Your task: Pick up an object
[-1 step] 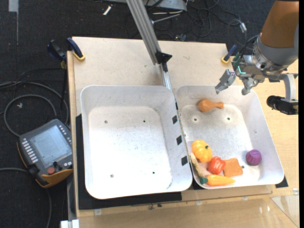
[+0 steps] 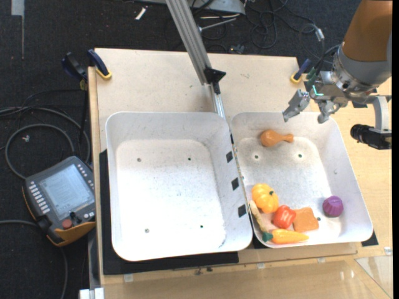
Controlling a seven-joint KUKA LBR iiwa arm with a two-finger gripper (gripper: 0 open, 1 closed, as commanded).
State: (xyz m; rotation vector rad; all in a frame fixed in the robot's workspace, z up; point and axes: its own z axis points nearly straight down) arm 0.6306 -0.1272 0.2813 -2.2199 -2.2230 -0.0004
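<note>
Gripper [image 2: 310, 109] hovers with its 2 fingers spread and empty above the right bin [image 2: 349, 167]; toy drumstick [image 2: 275, 137] lies just below-left, nothing picked yet.

Light wooden bench [image 2: 156, 80] bearing two shallow white bins side by side on a black mat [image 2: 107, 254]: the left bin [image 2: 118, 126] and the right bin [image 2: 349, 167], their inner rims touching. Blue-and-yellow clamps grip the bench's far left corner [image 2: 98, 64] and far right edge [image 2: 302, 70].
</note>
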